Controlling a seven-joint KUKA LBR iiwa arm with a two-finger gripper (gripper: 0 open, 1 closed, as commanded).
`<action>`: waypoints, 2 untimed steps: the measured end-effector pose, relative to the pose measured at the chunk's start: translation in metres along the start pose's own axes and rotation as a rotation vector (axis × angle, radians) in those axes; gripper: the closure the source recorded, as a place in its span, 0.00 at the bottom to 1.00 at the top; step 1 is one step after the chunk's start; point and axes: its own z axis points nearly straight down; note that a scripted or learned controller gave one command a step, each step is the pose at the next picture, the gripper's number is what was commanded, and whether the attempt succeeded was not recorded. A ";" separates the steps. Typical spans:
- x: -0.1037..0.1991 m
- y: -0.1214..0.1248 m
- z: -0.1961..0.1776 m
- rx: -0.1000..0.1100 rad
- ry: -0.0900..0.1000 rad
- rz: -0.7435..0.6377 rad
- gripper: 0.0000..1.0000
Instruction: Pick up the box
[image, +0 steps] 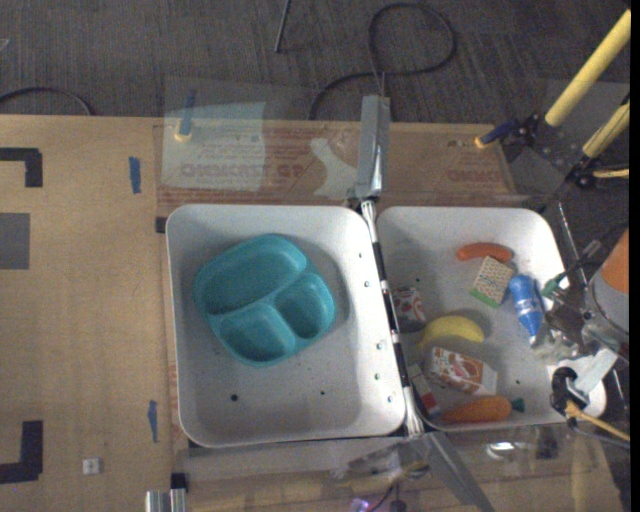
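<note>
A red and white box (463, 370) lies flat in the right bin (440, 235), near its front, between a yellow banana (452, 330) and an orange carrot (478, 408). A smaller box with a green and white check pattern (492, 280) lies further back, beside a blue bottle (524, 305). My gripper (567, 338) hangs over the right rim of that bin, right of the blue bottle and well apart from both boxes. Nothing is visibly held in it.
An orange-red sausage (485, 252) lies at the back of the right bin and a small can (407, 305) sits by its left wall. The left bin (200, 400) holds a teal divided plate (265, 297). Yellow-handled clamps (560, 110) stand at the back right.
</note>
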 end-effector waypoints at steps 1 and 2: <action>0.079 -0.049 0.047 -0.013 0.003 0.025 1.00; 0.022 -0.006 -0.039 0.000 0.000 -0.092 1.00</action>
